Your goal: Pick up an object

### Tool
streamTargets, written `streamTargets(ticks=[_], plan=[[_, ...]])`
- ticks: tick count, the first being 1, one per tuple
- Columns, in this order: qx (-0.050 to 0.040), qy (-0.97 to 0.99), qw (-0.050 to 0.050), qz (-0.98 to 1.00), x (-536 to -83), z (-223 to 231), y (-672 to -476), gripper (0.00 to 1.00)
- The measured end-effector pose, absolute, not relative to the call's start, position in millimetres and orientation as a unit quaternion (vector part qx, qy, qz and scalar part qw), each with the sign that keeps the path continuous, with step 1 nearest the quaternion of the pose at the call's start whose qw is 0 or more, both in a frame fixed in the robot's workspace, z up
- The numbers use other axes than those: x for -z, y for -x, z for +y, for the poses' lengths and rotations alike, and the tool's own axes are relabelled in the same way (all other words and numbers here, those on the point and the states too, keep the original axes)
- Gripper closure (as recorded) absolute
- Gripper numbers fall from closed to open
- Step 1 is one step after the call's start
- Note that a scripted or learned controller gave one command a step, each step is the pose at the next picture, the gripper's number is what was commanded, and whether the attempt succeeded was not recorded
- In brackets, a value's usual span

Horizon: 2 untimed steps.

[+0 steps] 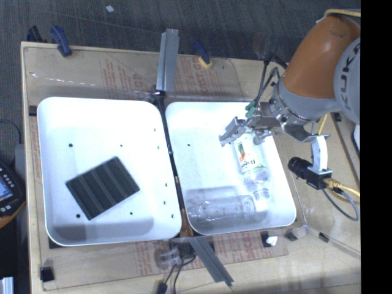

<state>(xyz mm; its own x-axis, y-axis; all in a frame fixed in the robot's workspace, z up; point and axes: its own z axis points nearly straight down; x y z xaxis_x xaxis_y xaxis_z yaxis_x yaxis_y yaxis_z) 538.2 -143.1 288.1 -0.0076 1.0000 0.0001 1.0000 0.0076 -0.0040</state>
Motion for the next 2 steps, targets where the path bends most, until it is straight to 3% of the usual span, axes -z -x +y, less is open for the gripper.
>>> streamTargets(ticks=[1,2], plan=[[-0.0012,0.692,0.002,-0.722,-276.1,-176.4,-537.7,0.00],[-0.0019,0.669,0.002,-0.743,-186.8,-204.8,-567.6,0.00]])
